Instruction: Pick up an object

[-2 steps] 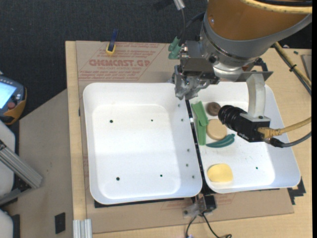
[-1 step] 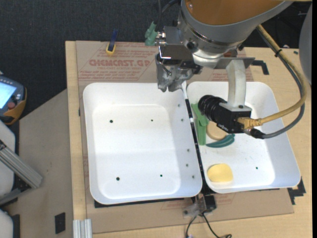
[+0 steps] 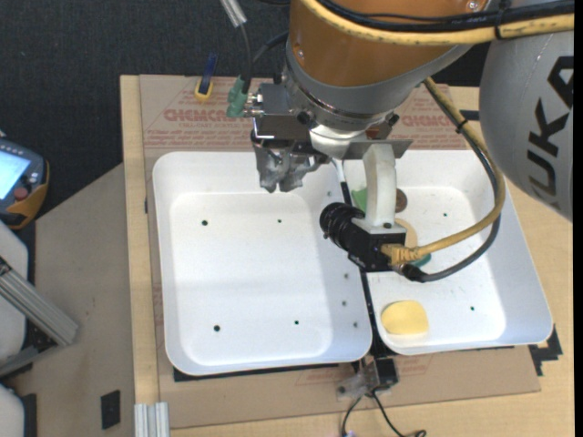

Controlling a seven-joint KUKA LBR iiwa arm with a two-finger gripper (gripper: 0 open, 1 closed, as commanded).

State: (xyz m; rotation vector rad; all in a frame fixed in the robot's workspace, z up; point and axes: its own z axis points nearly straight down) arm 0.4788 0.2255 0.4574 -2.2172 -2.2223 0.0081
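Arm reaching over two white bins, with a yellow object lying in the right bin.

Nearest the camera, a yellow object [image 3: 404, 319] is seen lying flat on the floor of the right bin [image 3: 474, 309], close to its front wall and left corner. The left bin [image 3: 246, 280] lies just beside it, on the cardboard-covered desk [image 3: 146, 244]. Farther back, a green item [image 3: 359, 198] is partly hidden behind the white and black fittings of the arm. The end effector [image 3: 282, 173] is seen over the rear edge of the left bin, well apart from the yellow object, which lies nearer and to its right. Whether it is apart or together cannot be told.
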